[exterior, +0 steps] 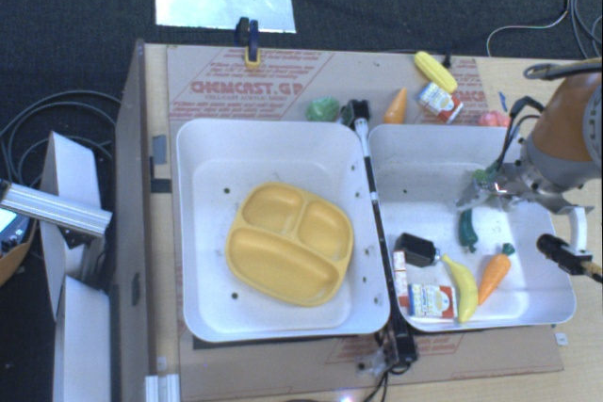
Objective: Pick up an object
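Note:
My gripper point(492, 190) hangs over the right part of the right bin point(415, 155), just above a small dark green vegetable point(467, 229). Nothing can be made out between its tips. In front of it lie an orange carrot point(493, 276), a yellow banana point(460, 282) and a red and white carton point(426, 301) near the bin's front wall. A small black block point(415, 249) rests left of the banana. The left bin point(203, 202) holds a yellow divided plate point(290, 242).
Behind the bins on the cardboard lie a yellow corn cob point(435, 71), a second carrot point(396, 105), another small carton point(439, 101), a green toy point(323, 109) and a pink item point(490, 119). A black clamp point(248, 38) stands at the back edge.

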